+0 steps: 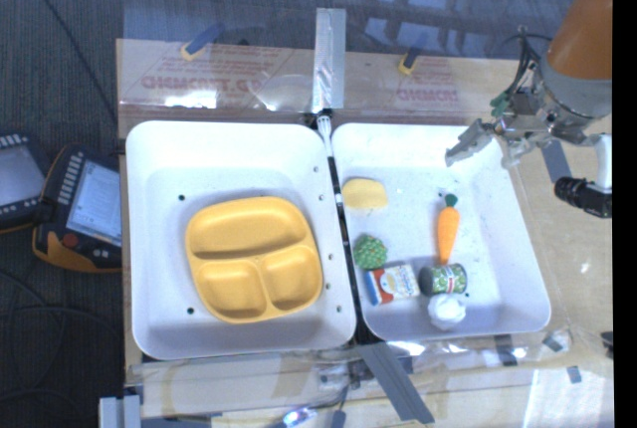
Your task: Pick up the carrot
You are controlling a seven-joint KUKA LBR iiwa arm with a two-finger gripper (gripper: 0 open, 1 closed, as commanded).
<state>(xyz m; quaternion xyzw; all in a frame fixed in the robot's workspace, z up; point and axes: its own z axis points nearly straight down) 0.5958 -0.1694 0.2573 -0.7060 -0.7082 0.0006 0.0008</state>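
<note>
Overhead, the tool (493, 142) hangs open and holds nothing, apart from the carrot (448, 229).

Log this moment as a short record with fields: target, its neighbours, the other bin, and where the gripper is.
target: carrot, lying in the right bin, green top pointing away from the camera
neighbours: small can just below its tip; white object below the can; small carton; green round item; yellow piece
left bin: holds a yellow divided plate
gripper: above the right bin's far right corner, apart from the carrot, holding nothing
task state: carrot not yet picked up
</note>
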